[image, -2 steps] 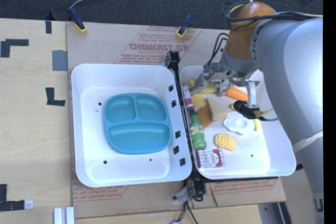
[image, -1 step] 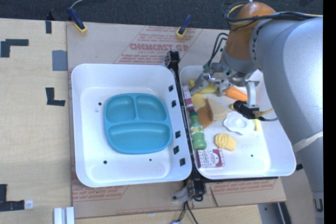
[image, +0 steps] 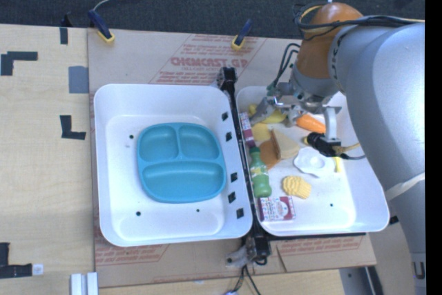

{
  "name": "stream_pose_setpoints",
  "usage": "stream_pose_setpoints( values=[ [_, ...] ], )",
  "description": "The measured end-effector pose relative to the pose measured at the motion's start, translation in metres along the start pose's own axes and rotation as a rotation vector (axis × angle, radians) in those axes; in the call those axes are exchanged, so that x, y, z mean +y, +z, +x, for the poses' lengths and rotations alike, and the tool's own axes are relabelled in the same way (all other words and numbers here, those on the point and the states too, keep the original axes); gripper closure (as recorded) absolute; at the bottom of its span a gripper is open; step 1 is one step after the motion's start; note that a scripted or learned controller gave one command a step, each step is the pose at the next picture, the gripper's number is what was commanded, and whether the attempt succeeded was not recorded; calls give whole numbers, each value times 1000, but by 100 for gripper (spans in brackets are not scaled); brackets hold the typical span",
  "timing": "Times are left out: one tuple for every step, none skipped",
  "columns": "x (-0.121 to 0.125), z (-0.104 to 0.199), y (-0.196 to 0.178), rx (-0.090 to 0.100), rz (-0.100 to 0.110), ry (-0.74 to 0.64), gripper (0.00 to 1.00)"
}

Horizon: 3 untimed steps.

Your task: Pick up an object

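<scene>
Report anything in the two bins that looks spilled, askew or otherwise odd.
Nothing looks spilled or broken. The toy food sits in a loose jumble in the right bin: corn, carrot, green bottle lying along the left wall. The blue divided plate lies flat in the left bin.

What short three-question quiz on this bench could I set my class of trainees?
1. True or false: the blue divided plate lies in the left bin.
2. Which lies nearest the right bin's front edge? A corn cob B carrot C red-and-white packet
3. Fill in: the green bottle lies along the right bin's ____ wall.

Key: 1 true; 2 C; 3 left
</scene>
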<state>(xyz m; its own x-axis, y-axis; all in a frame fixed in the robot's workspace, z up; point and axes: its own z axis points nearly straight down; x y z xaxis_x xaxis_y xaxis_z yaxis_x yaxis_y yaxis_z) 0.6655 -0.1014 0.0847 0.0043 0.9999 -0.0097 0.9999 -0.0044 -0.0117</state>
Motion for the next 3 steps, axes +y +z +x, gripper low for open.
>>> stream_pose_setpoints(
  values=[
    [-2, 0, 0, 1, -5, -1, 0],
    [0, -1, 0, 2, 1, -1, 0],
    [-1, 1, -9, 6, 7, -4, 100]
  ],
)
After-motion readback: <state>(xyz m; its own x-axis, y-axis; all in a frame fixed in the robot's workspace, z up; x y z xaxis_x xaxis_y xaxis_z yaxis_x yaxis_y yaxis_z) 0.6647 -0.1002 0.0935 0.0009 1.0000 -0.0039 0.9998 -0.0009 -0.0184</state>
